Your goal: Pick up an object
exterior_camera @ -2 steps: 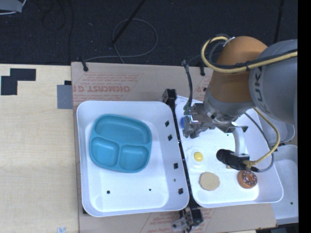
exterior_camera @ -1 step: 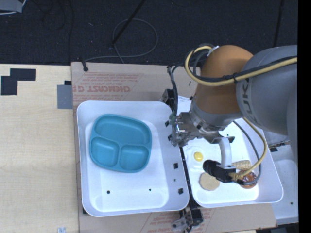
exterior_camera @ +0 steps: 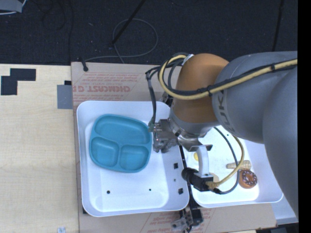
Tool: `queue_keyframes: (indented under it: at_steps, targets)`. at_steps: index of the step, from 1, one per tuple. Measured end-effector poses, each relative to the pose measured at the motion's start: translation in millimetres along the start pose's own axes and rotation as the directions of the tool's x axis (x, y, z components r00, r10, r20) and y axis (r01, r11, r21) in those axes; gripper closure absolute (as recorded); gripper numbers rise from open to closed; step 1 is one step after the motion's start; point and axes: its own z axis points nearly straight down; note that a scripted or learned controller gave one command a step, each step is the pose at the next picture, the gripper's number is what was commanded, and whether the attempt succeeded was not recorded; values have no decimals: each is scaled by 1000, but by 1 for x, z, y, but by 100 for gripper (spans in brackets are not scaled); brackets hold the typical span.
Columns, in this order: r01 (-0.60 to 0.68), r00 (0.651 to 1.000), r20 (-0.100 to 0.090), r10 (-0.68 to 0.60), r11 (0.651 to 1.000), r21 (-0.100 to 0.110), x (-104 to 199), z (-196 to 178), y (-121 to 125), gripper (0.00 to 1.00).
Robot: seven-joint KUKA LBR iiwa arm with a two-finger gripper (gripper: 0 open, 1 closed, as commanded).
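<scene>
In the left bin (exterior_camera: 92, 188), a blue plate (exterior_camera: 120, 143) lies beside the hand (exterior_camera: 159, 141)

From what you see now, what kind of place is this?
Probably a robotics lab bench for picking trials: a KUKA arm reaches over two white bins, one holding a blue divided plate, with loose cables on dark flooring behind.
</scene>
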Motion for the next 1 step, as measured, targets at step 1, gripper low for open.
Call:
queue_keyframes:
  at_steps: [1]
  targets:
    - [-3, 1000, 2, 3, 1000, -2, -2, -1, 1, 0]
